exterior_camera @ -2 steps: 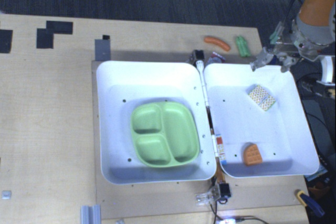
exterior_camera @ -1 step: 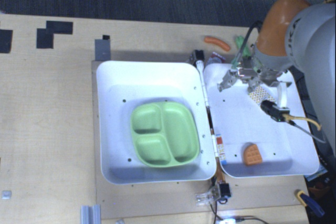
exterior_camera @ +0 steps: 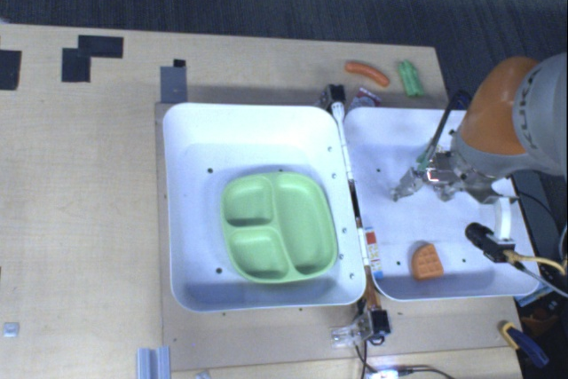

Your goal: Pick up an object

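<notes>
no readable text, labels, numbers or signs anywhere

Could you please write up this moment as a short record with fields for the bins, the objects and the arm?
left bin: white, shallow, holds a pale green three-compartment plastic plate
right bin: white, shallow, holds a small orange ridged piece near its front edge
bench behind bins: orange sausage-shaped toy, green ribbed toy
arm: grey with orange band, over the right bin
gripper: low over the bin floor, apart from the orange piece
</notes>
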Robot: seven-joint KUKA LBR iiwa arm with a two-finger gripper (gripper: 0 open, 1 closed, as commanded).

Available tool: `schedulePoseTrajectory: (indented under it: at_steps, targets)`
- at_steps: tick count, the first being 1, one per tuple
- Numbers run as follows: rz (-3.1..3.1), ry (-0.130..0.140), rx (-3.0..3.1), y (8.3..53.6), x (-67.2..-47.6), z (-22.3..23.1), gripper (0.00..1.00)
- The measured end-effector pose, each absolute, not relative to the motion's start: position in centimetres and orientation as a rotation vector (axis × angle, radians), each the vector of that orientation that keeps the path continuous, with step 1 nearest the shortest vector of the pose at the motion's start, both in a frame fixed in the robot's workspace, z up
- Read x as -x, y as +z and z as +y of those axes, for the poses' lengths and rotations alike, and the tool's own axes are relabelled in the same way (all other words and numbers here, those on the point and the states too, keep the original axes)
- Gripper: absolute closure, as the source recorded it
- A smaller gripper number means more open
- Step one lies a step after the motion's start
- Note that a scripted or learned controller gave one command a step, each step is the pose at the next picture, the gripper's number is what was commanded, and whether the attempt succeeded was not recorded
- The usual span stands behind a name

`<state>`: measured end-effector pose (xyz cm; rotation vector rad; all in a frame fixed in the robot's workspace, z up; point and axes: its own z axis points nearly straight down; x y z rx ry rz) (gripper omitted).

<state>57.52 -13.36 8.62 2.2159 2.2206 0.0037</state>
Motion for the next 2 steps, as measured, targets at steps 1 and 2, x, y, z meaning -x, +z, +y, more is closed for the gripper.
schedulePoseTrajectory:
  at_steps: [1, 2]
  targets:
    - [2.222, 0.003, -2.218, 12.1, -53.0, -13.3, 0.0]
    - [2.219, 0.008, -2.215, 8.7, -48.9, -14.6, 0.0]
